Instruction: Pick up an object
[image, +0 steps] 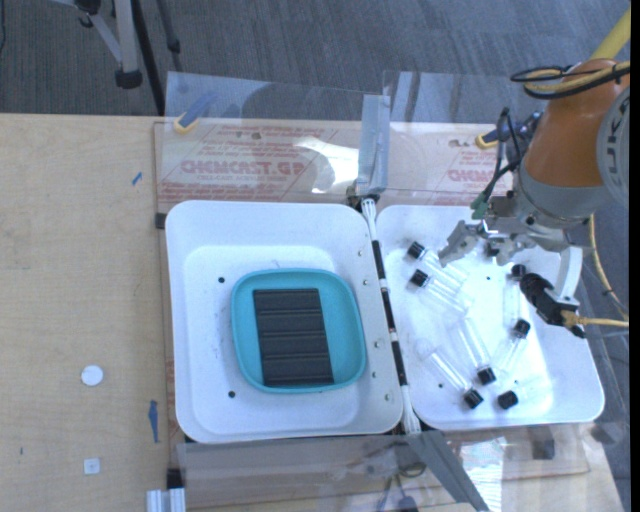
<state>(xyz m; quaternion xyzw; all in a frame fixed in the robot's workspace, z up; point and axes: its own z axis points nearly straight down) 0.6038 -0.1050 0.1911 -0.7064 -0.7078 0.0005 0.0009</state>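
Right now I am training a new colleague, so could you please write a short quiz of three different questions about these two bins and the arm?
1. True or false: the teal tray with the dark ribbed insert lies in the right bin.
2. Multiple choice: the clear tubes with black caps lie in
A. the left bin
B. the right bin
C. the wooden bench
3. Fill in: the gripper hangs over the ____ part of the right bin, as the camera sees it.

Key: 1 false, it lies in the left bin. 2 B. 3 upper (far).
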